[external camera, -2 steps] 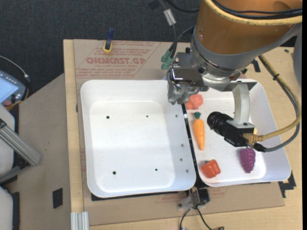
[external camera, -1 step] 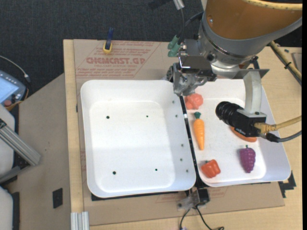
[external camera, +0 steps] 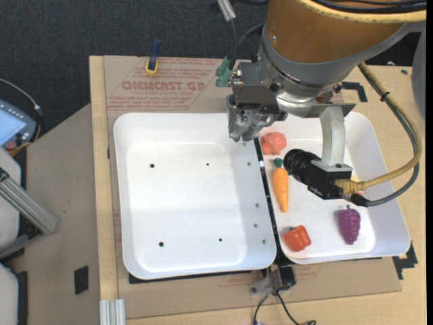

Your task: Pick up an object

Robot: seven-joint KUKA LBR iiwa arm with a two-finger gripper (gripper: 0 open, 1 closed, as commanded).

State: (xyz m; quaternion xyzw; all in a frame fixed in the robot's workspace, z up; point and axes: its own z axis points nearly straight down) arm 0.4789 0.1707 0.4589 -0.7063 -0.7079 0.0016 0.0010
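Note:
My gripper [external camera: 244,128] hangs under the big grey and orange arm, over the rear end of the divider between the two bins. A pink-red toy fruit [external camera: 274,143] lies just to its right in the right bin [external camera: 379,147]. An orange carrot [external camera: 281,189] lies lengthwise along that bin's left wall. A red pepper [external camera: 296,237] sits near its front edge, and a purple bunch of grapes [external camera: 349,225] lies at the front right. I see nothing held by the gripper.
The left bin [external camera: 128,181] is plain white. A black cylinder [external camera: 310,170] on a bracket with a yellow cable juts from the arm over the right bin. A brown board [external camera: 162,80] lies under both bins, with a small yellow and blue clip [external camera: 153,61] at its rear.

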